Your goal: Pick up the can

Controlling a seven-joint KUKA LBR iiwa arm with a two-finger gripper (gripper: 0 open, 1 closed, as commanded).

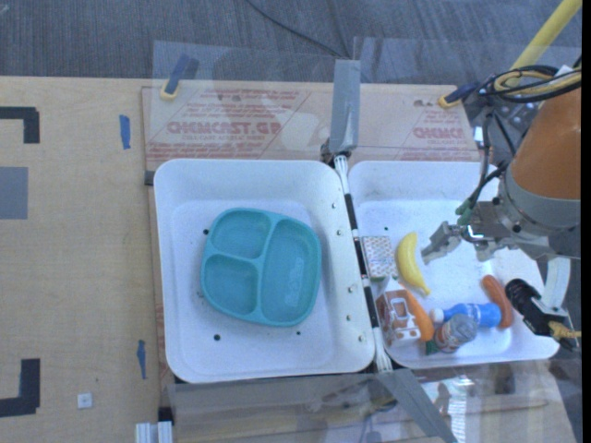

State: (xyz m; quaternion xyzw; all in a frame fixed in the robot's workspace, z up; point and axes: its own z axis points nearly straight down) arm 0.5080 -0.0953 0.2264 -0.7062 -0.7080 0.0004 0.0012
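camera view: the claw (445, 240) hangs over the right bin (406, 178), its two fingers spread apart with nothing between them. from this slant i can see bare white bin floor in the gap, so it is wide and carrying nothing. the grey arm with its orange band comes in from the right edge behind it.

the can (460, 326) lies on its side well below the claw in the picture, toward the near rim of the same bin, with a blue label and a silvery end facing down-left. it is not upright, and it looks to be touching its neighbours. an orange carrot-like piece (420, 319) lies just to its left, and an orange-red sausage shape (499, 296) sits just beyond its other end. a small brown-and-white carton (395, 310) is further left, against the bin divider.

between the claw and the can, just beside the claw on its lower left, is a banana (410, 263), with a small foil-patterned packet (376, 254) beside that. off to the far left of the claw, the left bin (185, 192) holds a teal divided plate (262, 268).

as for progress, i judge the pick is not yet made: the can rests on the bin floor, untouched. what remains is to bring the claw over the can, descend, close and lift. the crowding around the can could spoil the grip.
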